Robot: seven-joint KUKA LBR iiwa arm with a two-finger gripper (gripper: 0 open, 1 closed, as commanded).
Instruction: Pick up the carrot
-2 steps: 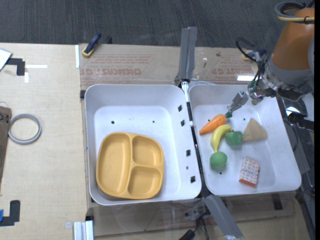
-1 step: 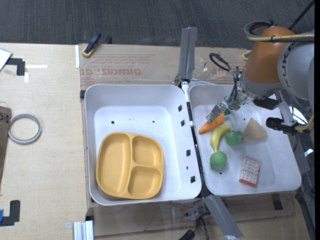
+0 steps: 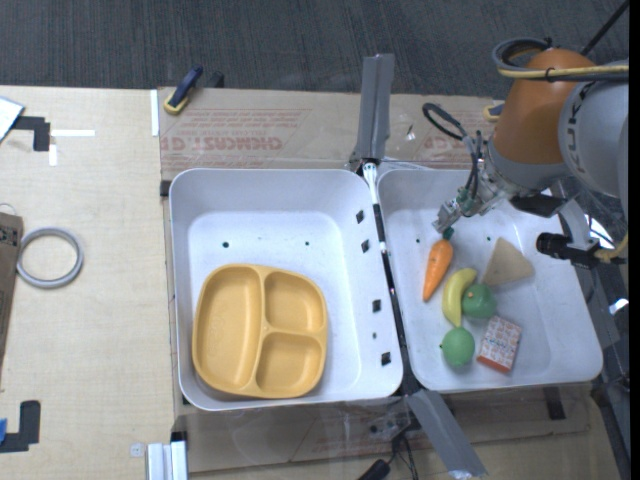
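An orange carrot (image 3: pixel 436 267) with a green stub at its top lies slanted in the right bin (image 3: pixel 400 268), near the bin's left-centre. My gripper (image 3: pixel 455 211) hangs just above and to the right of the carrot's top end, a short way off it. Nothing shows between its fingers (image 3: pixel 448 220). The arm's orange band (image 3: pixel 535 103) sits behind it at the upper right.
Beside the carrot lie a yellow banana (image 3: pixel 457 294), a green fruit (image 3: pixel 479 301), a lime (image 3: pixel 457 347), a tan wedge (image 3: pixel 507 264) and a small red-and-white box (image 3: pixel 499 345). The left bin (image 3: pixel 200 208) holds a yellow divided plate (image 3: pixel 262 330). A tape roll (image 3: pixel 48 257) lies at far left.
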